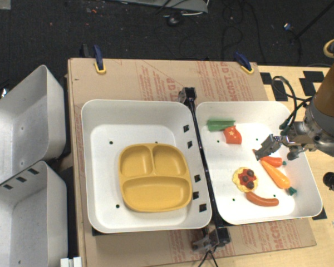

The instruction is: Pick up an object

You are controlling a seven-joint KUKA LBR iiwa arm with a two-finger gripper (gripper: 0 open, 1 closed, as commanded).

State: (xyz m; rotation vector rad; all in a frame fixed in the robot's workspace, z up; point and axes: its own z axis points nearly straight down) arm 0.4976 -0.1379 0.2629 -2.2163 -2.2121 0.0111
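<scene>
The right white bin (306, 204) holds several toy foods. A green piece (220, 125) and a red strawberry-like piece (232, 134) lie at its far left. A small round pizza (245, 179) and a red-brown sausage (261, 199) lie near its front. An orange carrot (278, 177) lies at a slant toward the right wall, with a small red piece (271, 161) at its upper end. My gripper (279, 149) hangs just above that red piece and the carrot's top. It is open, one dark finger (266, 148) pointing left, and nothing is between the fingers.
The left white bin (94, 166) holds a yellow divided plate (154, 178). A black divider (197, 160) runs between the bins. Two spare white bins (22, 149) stand off the bench at the left. Cables lie by the right bin's far right corner (284, 90).
</scene>
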